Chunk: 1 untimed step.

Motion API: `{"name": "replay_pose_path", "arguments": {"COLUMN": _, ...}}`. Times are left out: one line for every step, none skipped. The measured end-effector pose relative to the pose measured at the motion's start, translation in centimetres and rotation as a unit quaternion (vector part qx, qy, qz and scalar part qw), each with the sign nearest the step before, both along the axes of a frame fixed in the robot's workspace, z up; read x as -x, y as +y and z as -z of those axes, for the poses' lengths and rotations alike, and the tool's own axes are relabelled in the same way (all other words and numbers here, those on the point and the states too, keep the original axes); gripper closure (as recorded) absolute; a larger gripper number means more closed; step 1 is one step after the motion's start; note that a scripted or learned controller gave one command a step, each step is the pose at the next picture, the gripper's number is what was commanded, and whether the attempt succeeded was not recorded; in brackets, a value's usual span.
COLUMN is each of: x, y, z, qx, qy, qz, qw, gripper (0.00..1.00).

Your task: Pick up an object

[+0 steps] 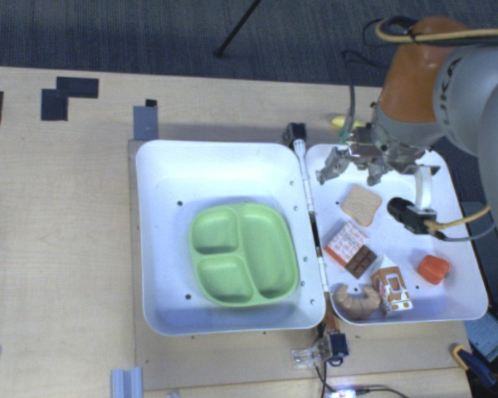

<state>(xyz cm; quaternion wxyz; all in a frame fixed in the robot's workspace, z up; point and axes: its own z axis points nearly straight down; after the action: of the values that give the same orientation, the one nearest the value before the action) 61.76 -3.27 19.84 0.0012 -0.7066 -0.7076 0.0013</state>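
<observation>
Likeliest target: the bread slice (362,205). It lies flat on the floor of the right bin (463,251), just beyond the gripper (353,169) toward the view's bottom edge and a touch to the view's right of its midline. The gripper's fingers are spread w/ nothing between them. It seems to hang above the bin, clear of the slice, though height is hard to judge from this angle.

Doing the step well, imo: the slice is thin and flat, so a top-down pinch must straddle its narrower width and go nearly to the bin floor before closing. Closing high would prob. catch only air. Centre over the slice first, then go approx. straight down, w/ 1 finger on each side.

Orientation: the slice is near-square w/ rounded corners, so its long axis is weak. It looks to run from the view's upper right to lower left, roughly pointing back at the gripper, but I can't be sure.

Past the slice from the gripper sits a red-and-white packet (350,249), near it but apart. Farther on are a brown pastry (357,302) and a small carton (391,289), close beside each other. An orange block (432,269) lies well apart, off to the gripper's lower right in view. The left bin (166,222), across the divider from the gripper, holds a green plate (245,251) w/ 3 compartments.
</observation>
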Motion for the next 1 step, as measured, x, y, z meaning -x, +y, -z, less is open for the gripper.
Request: {"name": "replay_pose_path", "arguments": {"x": 1.17, "y": -5.77, "z": 8.14, "qx": 0.0003, "qy": -0.001, "qz": 0.0, "qw": 1.0, "gripper": 0.0}}
